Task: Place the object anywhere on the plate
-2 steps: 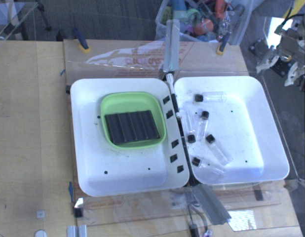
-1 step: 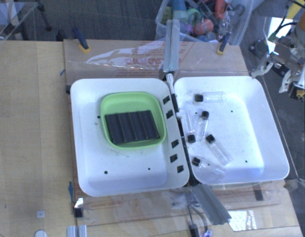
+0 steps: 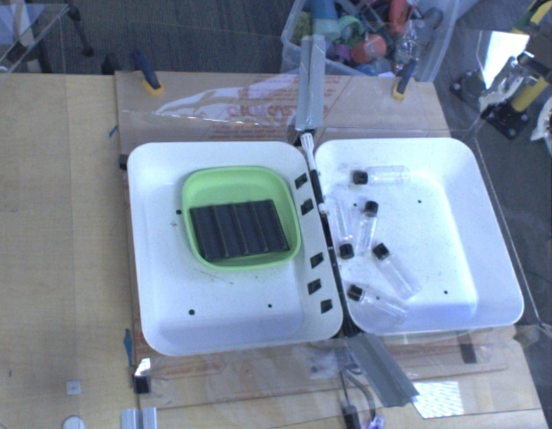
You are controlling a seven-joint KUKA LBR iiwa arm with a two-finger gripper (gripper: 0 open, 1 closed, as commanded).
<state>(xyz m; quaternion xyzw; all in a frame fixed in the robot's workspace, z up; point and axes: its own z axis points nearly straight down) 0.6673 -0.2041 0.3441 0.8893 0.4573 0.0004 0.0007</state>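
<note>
At the far right edge, a white-and-black fitting with a yellow part (image 3: 514, 88) juts in, cropped and blurred; whether it is part of the robot cannot be told.

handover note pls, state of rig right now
Pincer: not seen in the camera view; state unknown.
Plate: green, in the left bin, with a dark ribbed block lying on it.
Vials: several clear ones with black caps, loose in the right bin, mostly toward its left side. None on the plate.
Done: no vial placed yet.
Left: pick one vial from the right bin and set it anywhere on the plate.
</note>
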